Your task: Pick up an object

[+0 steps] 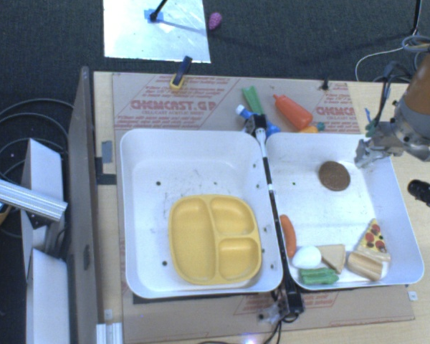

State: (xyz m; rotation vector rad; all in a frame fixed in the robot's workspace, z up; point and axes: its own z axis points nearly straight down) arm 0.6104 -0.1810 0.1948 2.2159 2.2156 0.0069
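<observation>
One brown cookie (335,175) just left of the hand (364,156), grip state unclear.

I see two white bins: the left bin (140,192) carries a pale yellow divided tray (215,239), and the right bin (394,213) a dark brown disc (335,175). Along its near edge lie an orange-red sausage (289,235), a white egg (307,256), a green pod (319,276), a tan wedge (334,256), a light brown bread piece (367,265) and a yellow pizza slice (374,236) dotted red.
</observation>
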